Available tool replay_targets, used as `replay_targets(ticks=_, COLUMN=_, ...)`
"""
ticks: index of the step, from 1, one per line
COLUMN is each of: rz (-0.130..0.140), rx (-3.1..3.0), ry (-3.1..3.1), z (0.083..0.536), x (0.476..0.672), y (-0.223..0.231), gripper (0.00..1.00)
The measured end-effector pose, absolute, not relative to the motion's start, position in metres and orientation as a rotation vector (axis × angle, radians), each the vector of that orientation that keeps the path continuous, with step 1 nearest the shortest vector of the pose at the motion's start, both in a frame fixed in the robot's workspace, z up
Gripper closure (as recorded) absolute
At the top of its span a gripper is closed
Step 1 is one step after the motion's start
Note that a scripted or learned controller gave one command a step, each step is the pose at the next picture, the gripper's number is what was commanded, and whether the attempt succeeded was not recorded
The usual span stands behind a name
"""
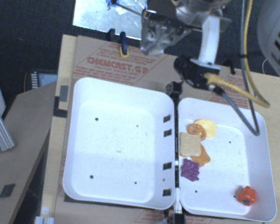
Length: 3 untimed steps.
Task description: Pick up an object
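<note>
Toast slice [190, 145] in right bin [265, 171], long axis roughly up-down the view; jaws' [153, 45] state unclear.

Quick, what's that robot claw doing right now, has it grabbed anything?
Gripper: raised above the back edge of the bench, away from the two shallow white bins; open or shut cannot be told. Nothing is seen in it.

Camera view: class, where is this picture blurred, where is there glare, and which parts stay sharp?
Camera view: the gripper at the top is smeared with blur; the metal sheet behind it glares; the white bins are evenly lit, and the orange toy reads sharp.
</note>
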State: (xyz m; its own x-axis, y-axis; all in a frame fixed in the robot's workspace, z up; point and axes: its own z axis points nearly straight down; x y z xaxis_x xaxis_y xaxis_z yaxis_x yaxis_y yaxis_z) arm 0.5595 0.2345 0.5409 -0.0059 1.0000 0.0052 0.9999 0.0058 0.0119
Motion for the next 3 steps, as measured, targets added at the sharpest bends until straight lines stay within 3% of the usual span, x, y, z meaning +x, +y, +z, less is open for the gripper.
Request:
replay_targets(ticks=1, rz=0.004, rx=2.220, ry=2.221, z=0.535, x=0.587, y=0.234, gripper=1.00)
replay_targets(ticks=2, rz=-0.026, rx=2.228, ry=2.225, z=0.341, x=0.547, y=0.195, gripper=1.00)
replay_targets(ticks=3, rz=0.007, rx=2.224, ry=2.215, z=0.396, x=0.485, y=0.130, gripper=1.00)
